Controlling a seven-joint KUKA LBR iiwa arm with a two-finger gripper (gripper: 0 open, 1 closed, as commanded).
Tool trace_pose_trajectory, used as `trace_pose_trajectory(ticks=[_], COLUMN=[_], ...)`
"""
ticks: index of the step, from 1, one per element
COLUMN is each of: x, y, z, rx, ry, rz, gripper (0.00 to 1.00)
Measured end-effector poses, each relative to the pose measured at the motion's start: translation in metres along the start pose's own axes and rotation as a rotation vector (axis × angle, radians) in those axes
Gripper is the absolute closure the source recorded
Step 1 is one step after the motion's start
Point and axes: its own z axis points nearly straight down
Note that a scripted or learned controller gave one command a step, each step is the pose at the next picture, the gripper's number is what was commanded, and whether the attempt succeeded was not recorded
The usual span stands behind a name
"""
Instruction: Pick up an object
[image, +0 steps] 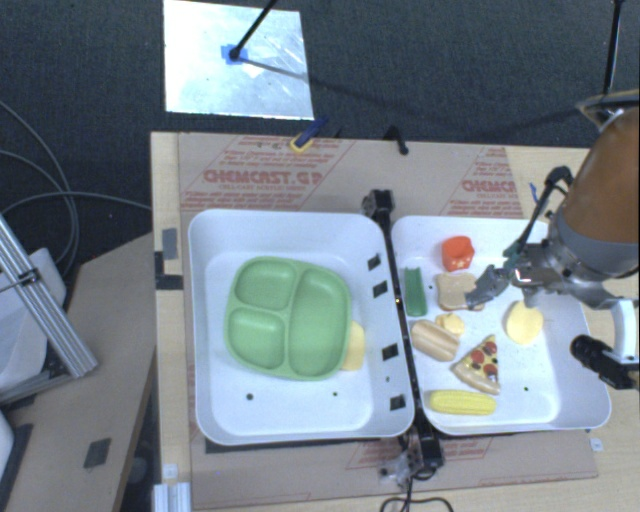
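Note:
The right bin (575, 400) holds several toy foods: a red pepper (457, 252), a green piece (413, 290), a tan bread slice (453, 291), a hot dog bun (434, 340), a pizza slice (480, 365), a corn cob (461, 403) and a pale yellow round piece (523, 323). My gripper (488, 288) hangs low over the middle of this bin, its dark fingers just right of the bread slice. Nothing shows between the fingers.
The left bin (215, 250) holds a green divided plate (288, 318) with a pale yellow piece (354, 347) at its right edge. A black divider (395, 320) runs between the bins. The arm's grey body (600, 230) covers the right bin's far right corner.

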Motion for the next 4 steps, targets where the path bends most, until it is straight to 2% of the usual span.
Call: trace_pose_trajectory(ticks=[1, 2, 3, 4], x=[0.008, 0.025, 0.073, 0.112], y=[-0.034, 0.029, -0.032, -0.026], z=[0.125, 0.063, 0.067, 0.067], rx=[0.013, -0.009, 0.005, 0.001], ry=[0.003, -0.001, 0.003, 0.002], rz=[0.003, -0.004, -0.004, -0.005], gripper=[0.0, 0.0, 0.0, 0.0])
